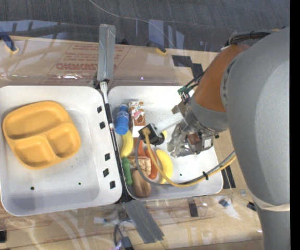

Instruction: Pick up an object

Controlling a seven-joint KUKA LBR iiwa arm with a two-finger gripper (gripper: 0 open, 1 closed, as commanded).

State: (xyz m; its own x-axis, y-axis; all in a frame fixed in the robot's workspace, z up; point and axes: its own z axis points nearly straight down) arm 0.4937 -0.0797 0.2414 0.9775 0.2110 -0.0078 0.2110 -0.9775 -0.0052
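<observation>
Banana (165, 163) lies just left of the pincer (181, 146).

A divided tray (40, 134) lies in the left bin (14, 199), while a bottle (122, 121), bananas (164, 164) and other items crowd the right bin's (212, 184) left side.

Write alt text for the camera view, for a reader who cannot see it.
A grey robot arm's claw hangs over the right bin, beside toy food piled along that bin's left side, including a banana and a blue bottle. The left bin holds a yellow divided tray.
</observation>
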